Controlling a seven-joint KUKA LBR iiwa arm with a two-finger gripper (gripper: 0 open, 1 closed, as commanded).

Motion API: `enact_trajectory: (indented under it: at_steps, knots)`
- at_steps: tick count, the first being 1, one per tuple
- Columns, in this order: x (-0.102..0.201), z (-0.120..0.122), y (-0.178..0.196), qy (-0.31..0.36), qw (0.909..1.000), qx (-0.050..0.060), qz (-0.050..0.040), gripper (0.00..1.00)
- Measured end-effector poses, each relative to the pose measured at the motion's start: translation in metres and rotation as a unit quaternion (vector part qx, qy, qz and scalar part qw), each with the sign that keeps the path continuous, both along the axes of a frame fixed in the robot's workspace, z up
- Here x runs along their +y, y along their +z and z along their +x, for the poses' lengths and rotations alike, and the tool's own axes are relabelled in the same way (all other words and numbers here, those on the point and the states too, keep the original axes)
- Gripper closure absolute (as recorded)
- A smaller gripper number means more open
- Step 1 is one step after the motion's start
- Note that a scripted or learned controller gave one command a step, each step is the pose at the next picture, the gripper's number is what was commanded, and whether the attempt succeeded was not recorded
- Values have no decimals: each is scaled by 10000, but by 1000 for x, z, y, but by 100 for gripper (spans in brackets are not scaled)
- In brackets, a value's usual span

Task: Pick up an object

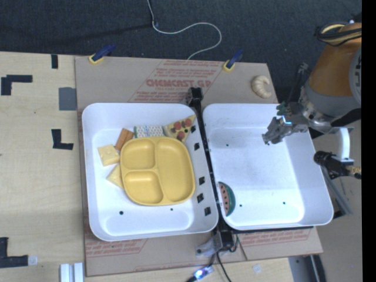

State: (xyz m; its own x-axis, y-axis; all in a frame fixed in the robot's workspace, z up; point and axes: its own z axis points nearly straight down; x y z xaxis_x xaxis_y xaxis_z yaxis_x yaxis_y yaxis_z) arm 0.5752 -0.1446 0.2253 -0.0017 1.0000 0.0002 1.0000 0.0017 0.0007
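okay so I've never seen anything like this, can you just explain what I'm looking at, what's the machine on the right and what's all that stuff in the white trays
This is one camera fixed above a workbench, looking down at a slant. The machine on the right is a robot arm, grey with an orange band, meant to pick things up. Its hand hangs over the upper right part of the right bin; nothing is visibly held.

The left bin holds a yellow divided plate, with toy food pieces tucked along its upper and left edges, such as crackers and a pizza slice. A watermelon slice lies at the right bin's lower left wall. Both bins rest on a cardboard sheet, held by clamps.
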Motion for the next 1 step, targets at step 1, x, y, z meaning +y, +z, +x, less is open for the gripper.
enact_trajectory:
  at_steps: [1]
  knots:
    - [54, 23, 8, 29, 10000, 1, 8, 100]
